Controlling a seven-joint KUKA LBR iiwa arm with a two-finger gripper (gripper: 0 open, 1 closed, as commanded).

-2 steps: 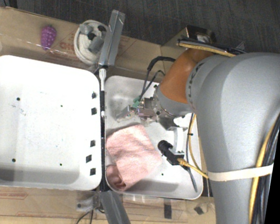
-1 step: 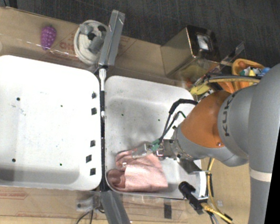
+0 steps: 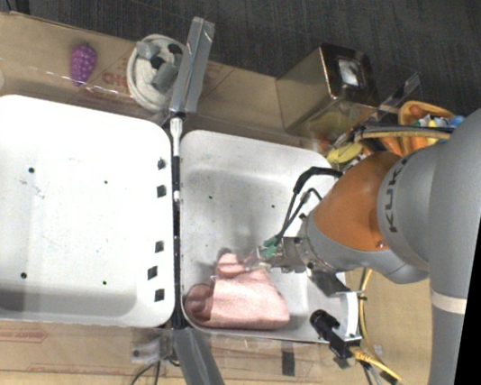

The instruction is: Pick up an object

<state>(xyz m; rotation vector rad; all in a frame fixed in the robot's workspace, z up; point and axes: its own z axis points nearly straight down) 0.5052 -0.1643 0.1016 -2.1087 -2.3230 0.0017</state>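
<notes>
Gripper [image 3: 268, 254] down in the right bin [image 3: 227, 162], at the top edge of the pink cloth [image 3: 245, 299]. Can't tell open or shut. Could slip off soft cloth and lift nothing.

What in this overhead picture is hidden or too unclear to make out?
- End effector, camera view: too small and partly covered by the grey and orange arm; its grip on the folded pink cloth is unclear.
- Right white bin: the arm hides its right side.
- Small purple object on the bench: too small to identify.
</notes>
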